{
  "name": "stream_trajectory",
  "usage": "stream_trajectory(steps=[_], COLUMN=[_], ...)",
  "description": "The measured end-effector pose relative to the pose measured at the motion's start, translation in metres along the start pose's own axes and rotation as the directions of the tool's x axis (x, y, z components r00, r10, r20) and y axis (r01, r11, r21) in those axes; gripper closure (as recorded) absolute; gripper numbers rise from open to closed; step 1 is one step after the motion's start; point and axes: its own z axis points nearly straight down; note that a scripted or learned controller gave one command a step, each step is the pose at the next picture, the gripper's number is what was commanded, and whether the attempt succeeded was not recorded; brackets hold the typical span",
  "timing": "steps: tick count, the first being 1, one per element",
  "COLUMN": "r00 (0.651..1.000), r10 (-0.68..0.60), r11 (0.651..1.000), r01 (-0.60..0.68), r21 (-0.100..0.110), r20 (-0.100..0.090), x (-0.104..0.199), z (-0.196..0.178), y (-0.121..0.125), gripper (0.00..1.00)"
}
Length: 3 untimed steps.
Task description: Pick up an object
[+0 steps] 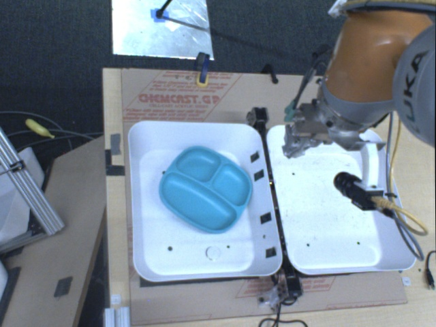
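Blue divided plate (205, 189) lies flat in the left bin (146, 251), near its middle. The gripper (298, 144) hangs over the back left corner of the right bin (340, 257), nothing seen in it, and I cannot tell its state. To pick well it should cross the divider between the bins (267, 182), come down over the plate's raised rim, straddle that edge and pinch, since the flat middle looks ungrippable.

**NON-TASK ITEMS ON AND AROUND BENCH**

Two shallow white bins side by side: left bin (146, 203), right bin (327, 251), rims touching along centre seam w/ black clips (259, 176). Both sit on cardboard sheet (180, 94) w/ red print. Foil-like reflective sheet (162, 19) on dark floor beyond bench. Aluminium extrusion frame (24, 182) at left. Yellow cable (405, 218) runs over right bin's right rim.
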Motion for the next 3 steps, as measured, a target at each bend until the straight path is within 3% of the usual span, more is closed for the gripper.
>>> stream_trajectory(steps=[1, 2, 3], r00=[1.000, 1.000, 1.000], r10=[-0.003, -0.008, -0.007], r11=[1.000, 1.000, 1.000], r01=[0.003, 0.008, 0.007], r21=[0.015, 0.011, 0.012], r20=[0.001, 0.001, 0.001], x=[0.002, 0.002, 0.002], z=[0.008, -0.003, -0.002], y=[-0.002, -0.001, -0.001], gripper=[0.00, 1.00, 0.00])
